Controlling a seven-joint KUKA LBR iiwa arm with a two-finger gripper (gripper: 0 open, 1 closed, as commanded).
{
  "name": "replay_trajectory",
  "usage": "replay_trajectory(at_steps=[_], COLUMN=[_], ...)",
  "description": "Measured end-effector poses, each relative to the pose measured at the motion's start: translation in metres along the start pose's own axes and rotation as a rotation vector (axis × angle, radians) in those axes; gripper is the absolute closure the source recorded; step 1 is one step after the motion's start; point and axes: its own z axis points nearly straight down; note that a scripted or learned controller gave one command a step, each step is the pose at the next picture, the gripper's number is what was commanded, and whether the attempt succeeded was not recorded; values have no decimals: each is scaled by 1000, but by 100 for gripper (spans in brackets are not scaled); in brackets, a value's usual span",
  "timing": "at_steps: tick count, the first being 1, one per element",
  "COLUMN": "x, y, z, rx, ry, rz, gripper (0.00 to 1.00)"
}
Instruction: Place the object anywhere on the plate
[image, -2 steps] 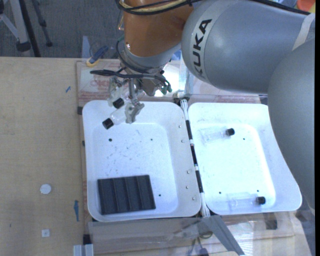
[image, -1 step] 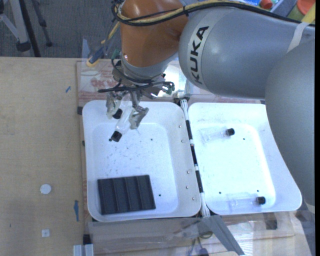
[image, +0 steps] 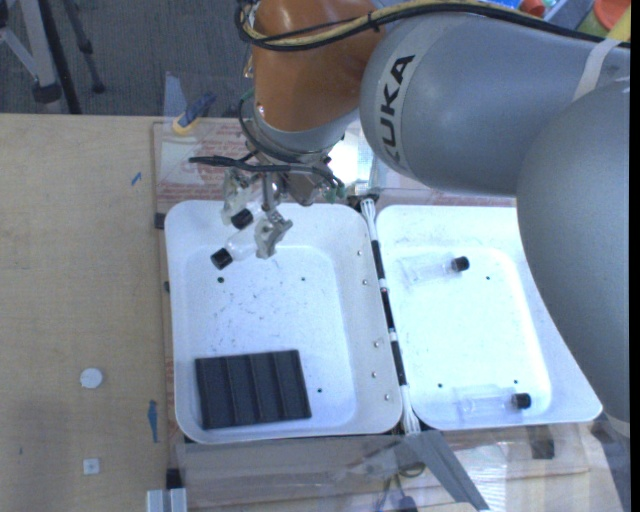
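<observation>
Black ribbed plate lies at the near end of the left bin. At the far end from the plate, the gripper hangs low, its fingers closed on a clear vial with a black cap, which slants down out of them. I judge the carry step is in hand; next the arm must travel toward the plate and release above it. Farther from the plate, two similar vials lie in the right bin.

KUKA arm reaches in from the right above the left bin; orange-banded wrist points down; gripper hangs over the bin's far end.
</observation>
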Motion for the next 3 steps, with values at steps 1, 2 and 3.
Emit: replay_trajectory(at_steps=[1, 2, 3], x=[-6, -1, 37], y=[9, 4, 29], z=[-30, 9, -31], rx=[1, -2, -2], ry=[-6, 0, 0], rz=[-319, -743, -965], gripper=[100, 100, 100])
